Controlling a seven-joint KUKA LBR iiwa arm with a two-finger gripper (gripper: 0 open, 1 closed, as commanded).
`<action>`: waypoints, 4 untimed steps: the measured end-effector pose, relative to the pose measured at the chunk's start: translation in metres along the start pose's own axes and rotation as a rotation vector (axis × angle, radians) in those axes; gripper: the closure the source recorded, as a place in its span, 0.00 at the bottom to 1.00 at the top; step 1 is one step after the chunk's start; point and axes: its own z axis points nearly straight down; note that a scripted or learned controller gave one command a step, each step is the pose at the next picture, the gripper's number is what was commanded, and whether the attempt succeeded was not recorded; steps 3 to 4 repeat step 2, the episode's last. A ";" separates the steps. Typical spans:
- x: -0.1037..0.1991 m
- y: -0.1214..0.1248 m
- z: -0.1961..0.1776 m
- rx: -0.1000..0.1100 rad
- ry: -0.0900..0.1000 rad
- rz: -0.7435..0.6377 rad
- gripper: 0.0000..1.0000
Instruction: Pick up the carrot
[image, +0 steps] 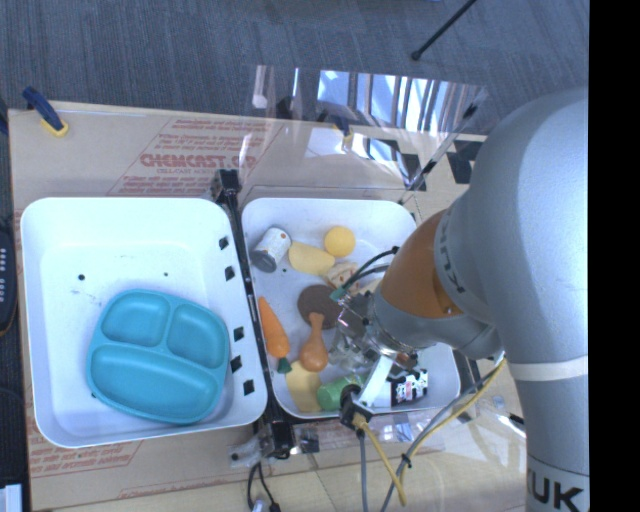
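I see the carrot (274, 330) lying lengthwise against the right bin's (300, 208) left wall, just left of my hand (352, 345), whose grip state I cannot tell from here.

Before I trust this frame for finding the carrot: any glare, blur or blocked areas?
Camera view: the carrot is sharp and evenly lit by the right bin's left wall; strong glare sits on the clear panel behind the bins; the arm blocks that bin's right side, and the gripper area is cluttered, hard to read.
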 end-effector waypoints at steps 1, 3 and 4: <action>0.087 -0.073 -0.096 -0.001 0.001 0.238 1.00; 0.105 -0.089 -0.095 -0.006 -0.004 0.328 1.00; 0.105 -0.089 -0.095 -0.006 -0.004 0.328 1.00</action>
